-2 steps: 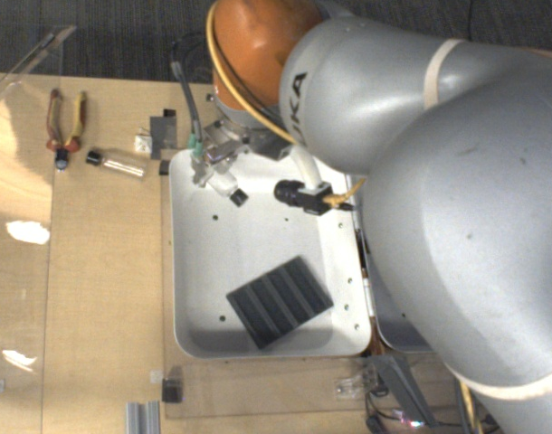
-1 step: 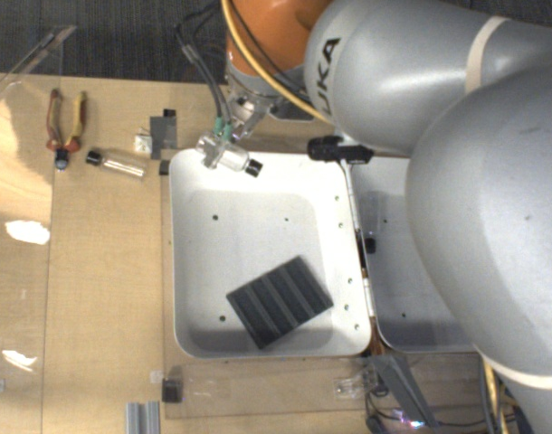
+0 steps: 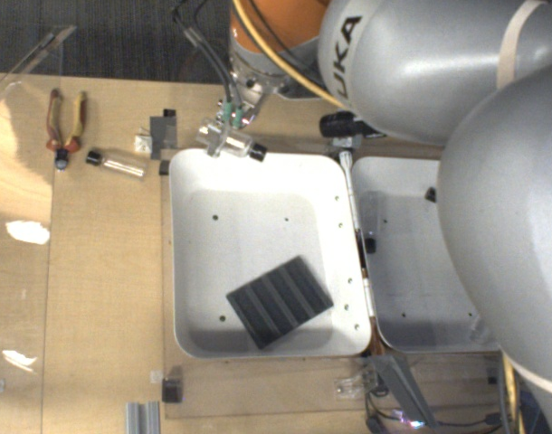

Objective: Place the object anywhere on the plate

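Gripper (image 3: pixel 229 143) sits at the 12 o'clock rim of the left shallow white plastic bin (image 3: pixel 190 269), just over its far edge. Whether it is spread or pressed together: cannot tell, as the tip is small and cluttered with wiring. Nothing visibly held.

Task's thing, as judged: the dark grey ribbed rectangular slab (image 3: pixel 280 302), lying flat and skewed at about 5 o'clock on the left bin's floor, well apart from the gripper. Which item counts as the plate is unclear; the right shallow white bin (image 3: pixel 412 269) is partly hidden under the grey arm (image 3: pixel 421 52).

Risks:
- Slab is low and flat; a top-down pinch could slip off its ridges or close on nothing.
- Skewed pose means a wrist-angle mismatch may nudge it against the bin wall.
- Loose cables near the wrist could snag on the bin rim.

Writing: "UKA" legible on the arm casing, part of the maker's name. Red-handled pliers (image 3: pixel 65 127) at 10 o'clock on the wooden bench (image 3: pixel 104 269); no label readable.
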Available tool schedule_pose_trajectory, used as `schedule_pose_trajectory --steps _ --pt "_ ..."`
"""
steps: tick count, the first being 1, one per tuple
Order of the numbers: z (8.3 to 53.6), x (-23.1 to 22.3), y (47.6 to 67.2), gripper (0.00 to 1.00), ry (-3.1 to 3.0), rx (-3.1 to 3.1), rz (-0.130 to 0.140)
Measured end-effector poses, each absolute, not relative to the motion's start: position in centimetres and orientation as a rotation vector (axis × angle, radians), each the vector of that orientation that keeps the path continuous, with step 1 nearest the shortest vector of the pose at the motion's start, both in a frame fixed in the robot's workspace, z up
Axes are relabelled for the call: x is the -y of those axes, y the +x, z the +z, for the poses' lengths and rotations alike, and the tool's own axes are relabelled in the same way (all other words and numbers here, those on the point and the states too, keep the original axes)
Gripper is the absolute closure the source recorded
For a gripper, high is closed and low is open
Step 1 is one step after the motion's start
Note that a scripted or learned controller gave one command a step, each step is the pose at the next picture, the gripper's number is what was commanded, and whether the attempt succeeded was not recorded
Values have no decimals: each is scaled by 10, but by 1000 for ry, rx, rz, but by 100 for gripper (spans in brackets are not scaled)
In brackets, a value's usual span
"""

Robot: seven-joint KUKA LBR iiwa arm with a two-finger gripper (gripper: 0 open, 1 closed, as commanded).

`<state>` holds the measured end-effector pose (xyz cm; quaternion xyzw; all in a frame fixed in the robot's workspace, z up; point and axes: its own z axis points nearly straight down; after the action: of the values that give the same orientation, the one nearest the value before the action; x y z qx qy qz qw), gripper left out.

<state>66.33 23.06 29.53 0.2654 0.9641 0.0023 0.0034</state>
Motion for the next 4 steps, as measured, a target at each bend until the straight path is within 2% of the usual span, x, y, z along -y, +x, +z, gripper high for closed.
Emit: schedule_pose_trajectory --steps 1,2,3,4 --pt "208 -236 650 100 1087 -2944 6" --pt "263 -231 661 100 1009 -2969 7" --pt "234 -233 656 100 694 -3059 6" --pt "293 -236 651 100 70 -3131 8"
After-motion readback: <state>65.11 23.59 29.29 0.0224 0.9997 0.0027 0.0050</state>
